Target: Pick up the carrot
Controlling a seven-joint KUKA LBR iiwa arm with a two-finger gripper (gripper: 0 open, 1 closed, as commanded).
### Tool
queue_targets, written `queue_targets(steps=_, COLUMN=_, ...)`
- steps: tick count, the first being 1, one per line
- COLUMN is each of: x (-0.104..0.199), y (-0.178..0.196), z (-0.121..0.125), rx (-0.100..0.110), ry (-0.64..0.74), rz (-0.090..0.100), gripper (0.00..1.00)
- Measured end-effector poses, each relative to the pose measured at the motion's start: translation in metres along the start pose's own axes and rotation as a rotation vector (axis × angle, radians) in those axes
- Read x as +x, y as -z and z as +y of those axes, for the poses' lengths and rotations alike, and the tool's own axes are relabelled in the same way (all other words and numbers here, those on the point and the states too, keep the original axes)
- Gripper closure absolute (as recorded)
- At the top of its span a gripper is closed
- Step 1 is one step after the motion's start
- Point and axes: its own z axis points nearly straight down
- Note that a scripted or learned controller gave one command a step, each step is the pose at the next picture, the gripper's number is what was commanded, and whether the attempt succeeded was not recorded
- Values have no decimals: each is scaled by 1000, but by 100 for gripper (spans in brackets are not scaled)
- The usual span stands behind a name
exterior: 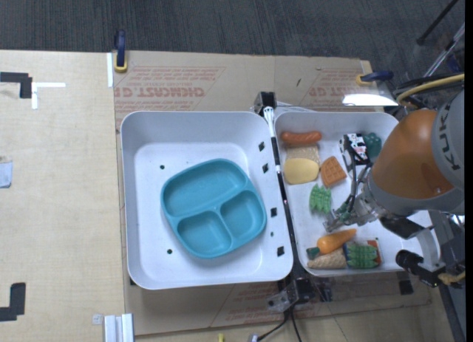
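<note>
watching from my desk, i saw two white bins side by side on the bench. the left bin (140,207) held a blue tray (213,207) with three compartments, lying a little toward the near side. the right bin (295,207) held the small items.

the carrot (336,241) lay in the near part of the right bin, orange, tilted slightly, its thicker end toward the left. just near of it sat a cone (326,261), and beside that a green piece (362,255) at the near right. a small green leafy thing (320,199) lay just far-left of the carrot. farther back were a yellow piece (301,171), an orange cracker (332,172), and a sausage (300,138) along the far wall. a dark and white item (356,148) with a teal piece (370,143) beside it sat at the far right.

the arm (414,163) reached in from the right, its orange band over the right side of that bin. the gripper (341,219) hung low just above the carrot's far side, close to it, and whether it touched i could not tell. whether the thin metal fingers were apart or together i could not tell either. nothing showed between them that i could make out.
</note>
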Motion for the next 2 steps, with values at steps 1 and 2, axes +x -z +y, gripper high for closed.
queue_targets(steps=1, x=0, y=0, z=0, rx=0, ry=1, rz=0, gripper=0)
queue_targets(steps=2, x=-1, y=9, z=2, rx=-3, ry=-6, rz=-2, gripper=100)
